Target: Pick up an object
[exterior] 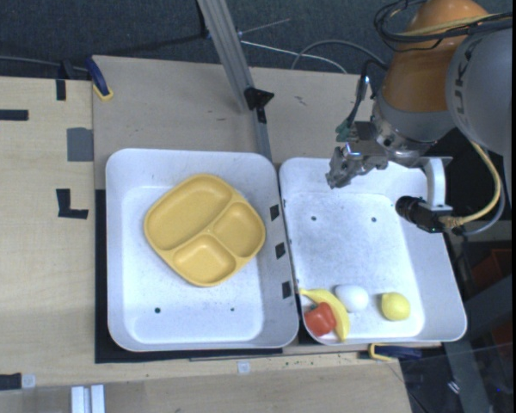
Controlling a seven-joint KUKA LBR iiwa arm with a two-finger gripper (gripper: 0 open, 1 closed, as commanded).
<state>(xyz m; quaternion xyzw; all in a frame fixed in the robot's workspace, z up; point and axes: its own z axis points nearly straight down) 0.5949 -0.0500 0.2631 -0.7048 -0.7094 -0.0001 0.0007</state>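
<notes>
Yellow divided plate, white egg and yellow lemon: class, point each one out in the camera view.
Yellow divided plate (205,229), camera view, on the ridge where its compartments meet.
White egg (353,297), camera view, middle of its top.
Yellow lemon (396,305), camera view, centre of its rind.

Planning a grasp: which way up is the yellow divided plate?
Upright: the yellow divided plate shows its three compartments facing up, flat in the left bin.

A pale wooden bench (34,231) spans the view, with short black tape marks (66,203) on its left part and a grey patch (79,143) beside them. Beyond the bench's far edge lies dark blue-grey carpet (86,11). A grey metal strut (228,46) slants in from the top across that far edge, with thin cables (314,54) trailing near it. A blue and yellow clamp (100,80) sits near the bench's far left corner. Lighting is even, with soft shadows.
</notes>
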